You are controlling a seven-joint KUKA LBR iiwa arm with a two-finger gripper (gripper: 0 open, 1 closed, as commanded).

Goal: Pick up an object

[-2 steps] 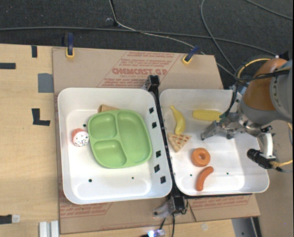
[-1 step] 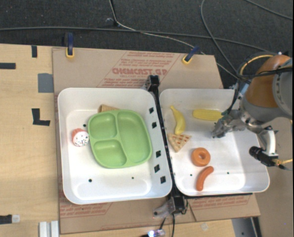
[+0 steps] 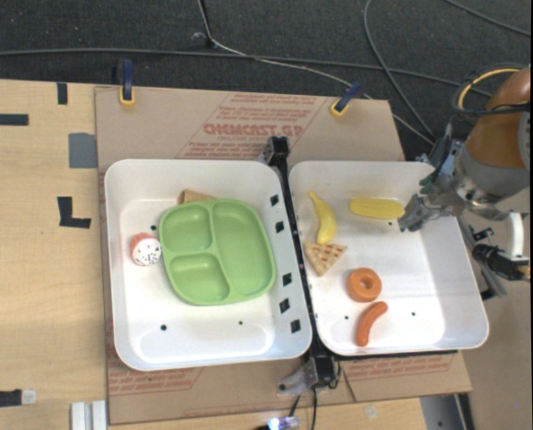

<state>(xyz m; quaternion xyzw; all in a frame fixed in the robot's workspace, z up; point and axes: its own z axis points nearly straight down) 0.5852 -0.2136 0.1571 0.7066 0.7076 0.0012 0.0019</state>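
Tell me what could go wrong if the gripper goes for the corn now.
1. The gripper sits at the end of the corn, not over its middle; a close there may just push it away.
2. A shove could roll the corn toward the banana and the waffle.
3. The arm works near the bin wall, so a low sweep could catch it.

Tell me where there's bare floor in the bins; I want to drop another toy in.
Free: the left bin's near strip below the green tray, and the right bin's floor right of the donut and sausage. Crowded: around the banana, corn and waffle.
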